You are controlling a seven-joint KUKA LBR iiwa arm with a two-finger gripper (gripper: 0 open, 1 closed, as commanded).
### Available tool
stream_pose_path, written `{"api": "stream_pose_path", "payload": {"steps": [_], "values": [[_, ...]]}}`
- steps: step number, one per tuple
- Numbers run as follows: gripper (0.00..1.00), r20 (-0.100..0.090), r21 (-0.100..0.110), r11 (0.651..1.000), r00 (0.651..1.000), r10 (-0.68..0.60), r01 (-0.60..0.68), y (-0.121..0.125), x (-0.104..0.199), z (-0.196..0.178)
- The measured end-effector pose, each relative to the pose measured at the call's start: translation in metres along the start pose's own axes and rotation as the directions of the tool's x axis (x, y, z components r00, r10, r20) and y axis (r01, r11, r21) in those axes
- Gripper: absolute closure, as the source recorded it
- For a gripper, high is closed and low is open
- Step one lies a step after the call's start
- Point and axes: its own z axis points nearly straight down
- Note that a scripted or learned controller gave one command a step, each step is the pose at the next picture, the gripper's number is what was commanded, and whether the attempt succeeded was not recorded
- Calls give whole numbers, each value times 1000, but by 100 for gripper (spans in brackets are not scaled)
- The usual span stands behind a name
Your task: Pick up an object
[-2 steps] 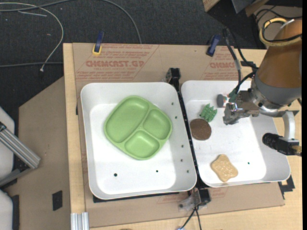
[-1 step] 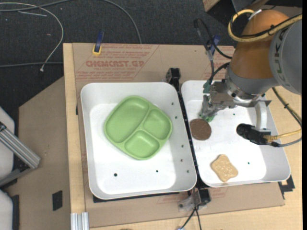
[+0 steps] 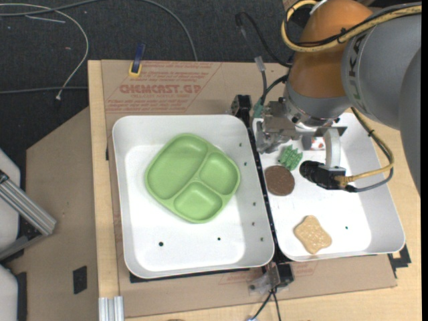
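Green toy (image 3: 290, 157) just below end effector (image 3: 289, 139); grip state cannot be told.

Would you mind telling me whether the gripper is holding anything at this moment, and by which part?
It cannot be told: the gripper sits low over the small green object in the right white bin, its grasp hidden.

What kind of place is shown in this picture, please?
Probably a robotics lab test bench, not a kitchen. Two shallow white plastic bins sit side by side on a brown cardboard sheet, loose grey cables trail over dark carpet, and a grey robot arm with an orange band reaches over toy food.
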Motion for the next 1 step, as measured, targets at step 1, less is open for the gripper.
{"api": "stream_pose_path", "payload": {"steps": [1], "values": [[100, 0, 2, 1000, 1000, 1, -1, 21, 50, 16]]}}
